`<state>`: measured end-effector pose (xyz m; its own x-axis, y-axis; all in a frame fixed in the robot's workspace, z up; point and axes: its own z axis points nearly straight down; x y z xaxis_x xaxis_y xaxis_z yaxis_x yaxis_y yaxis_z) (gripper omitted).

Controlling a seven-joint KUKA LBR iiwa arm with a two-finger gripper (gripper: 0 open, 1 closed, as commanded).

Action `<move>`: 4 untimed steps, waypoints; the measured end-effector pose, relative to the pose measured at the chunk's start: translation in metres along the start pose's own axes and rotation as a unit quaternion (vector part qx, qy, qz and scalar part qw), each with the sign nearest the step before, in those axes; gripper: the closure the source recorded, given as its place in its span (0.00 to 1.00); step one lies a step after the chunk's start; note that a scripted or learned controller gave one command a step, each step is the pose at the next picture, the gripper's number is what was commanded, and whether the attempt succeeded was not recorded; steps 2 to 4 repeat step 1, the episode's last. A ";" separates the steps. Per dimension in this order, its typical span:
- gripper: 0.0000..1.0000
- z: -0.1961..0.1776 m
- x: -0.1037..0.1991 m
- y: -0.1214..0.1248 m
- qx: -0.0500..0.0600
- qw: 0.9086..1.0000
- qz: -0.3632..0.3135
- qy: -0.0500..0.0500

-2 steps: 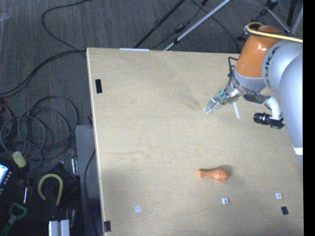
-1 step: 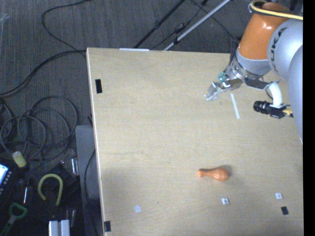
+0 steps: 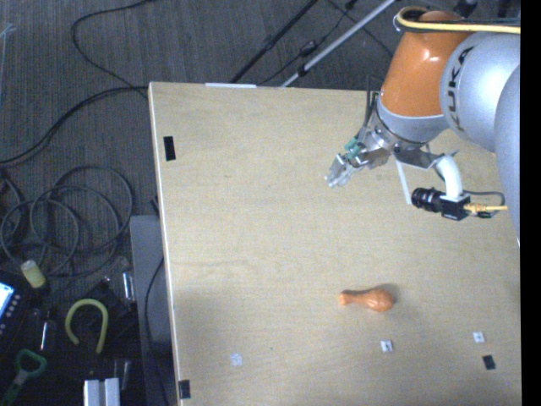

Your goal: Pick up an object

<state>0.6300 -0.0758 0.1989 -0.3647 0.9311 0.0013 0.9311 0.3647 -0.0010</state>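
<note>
Object: a small orange pear-shaped thing is lying on its side on the worktop, toward the near edge and right of the middle, its narrow end pointing left.
Hand: the hand is hanging over the far right part of the worktop, well apart from the orange thing and up-view of it; nothing is showing between its tips.
Hand state: too small and blurred; I cannot tell whether it is released or clenched.
Cut off: the arm is running out past the right and top edges.
Hard to make out: small dark and pale marks near the near right corner are too small to name.
Open room: bare worktop is lying all around the orange thing.
Edges: the left edge is dropping to a floor with cables.
</note>
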 end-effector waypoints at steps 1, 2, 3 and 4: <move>1.00 -0.034 -0.065 -0.072 0.000 1.000 -0.005 -0.002; 1.00 -0.034 -0.065 -0.072 0.000 1.000 -0.005 -0.002; 1.00 -0.034 -0.065 -0.072 0.000 1.000 -0.005 -0.002; 1.00 -0.034 -0.065 -0.072 0.000 1.000 -0.005 -0.002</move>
